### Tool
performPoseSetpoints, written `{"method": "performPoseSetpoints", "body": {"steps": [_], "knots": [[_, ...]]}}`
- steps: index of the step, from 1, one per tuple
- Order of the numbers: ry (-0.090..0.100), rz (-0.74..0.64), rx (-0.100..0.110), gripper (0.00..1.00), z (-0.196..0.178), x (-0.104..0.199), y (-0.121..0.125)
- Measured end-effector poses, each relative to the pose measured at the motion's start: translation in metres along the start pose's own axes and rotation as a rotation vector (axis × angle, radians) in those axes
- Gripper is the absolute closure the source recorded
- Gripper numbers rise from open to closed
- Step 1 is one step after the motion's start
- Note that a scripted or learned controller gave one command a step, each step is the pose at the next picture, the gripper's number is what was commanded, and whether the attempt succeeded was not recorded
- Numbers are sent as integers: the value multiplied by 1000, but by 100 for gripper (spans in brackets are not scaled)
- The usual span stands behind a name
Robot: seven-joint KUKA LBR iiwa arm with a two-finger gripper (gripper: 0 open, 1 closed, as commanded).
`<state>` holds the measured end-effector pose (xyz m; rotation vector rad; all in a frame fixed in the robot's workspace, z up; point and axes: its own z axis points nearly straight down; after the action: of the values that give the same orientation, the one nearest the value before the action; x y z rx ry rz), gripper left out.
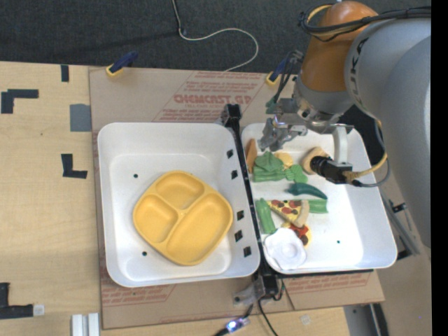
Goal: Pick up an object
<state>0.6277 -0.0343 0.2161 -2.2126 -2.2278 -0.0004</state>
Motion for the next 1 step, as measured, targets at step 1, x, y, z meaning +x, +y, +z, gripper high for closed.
{"method": "performPoseSetpoints", "body": {"steps": [1], "knots": [[0, 0, -2, 100, -12, 56, 18]]}}
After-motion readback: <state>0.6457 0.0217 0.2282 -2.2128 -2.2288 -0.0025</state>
